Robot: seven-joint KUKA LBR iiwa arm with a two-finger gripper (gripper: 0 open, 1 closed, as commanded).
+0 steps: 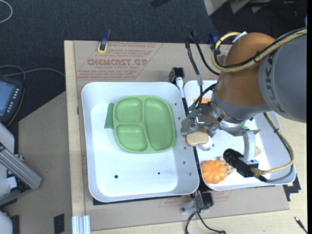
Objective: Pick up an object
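White bins (97, 130), tan flat bread-like piece (197, 139) under fingers (194, 126), grip unclear.

A dark grey carpet (73, 9) covers the floor around the bench. The bench top is a brown cardboard sheet (117, 57) printed with red lettering, held at its far edge by a blue and yellow clamp (103, 42). A thin cable (39, 71) trails over the carpet at left, near a dark screen (9, 99).

A green divided plate (144, 124) lies in the left bin (97, 145), left of the gripper (195, 126). An orange pumpkin (214, 171) sits below it.
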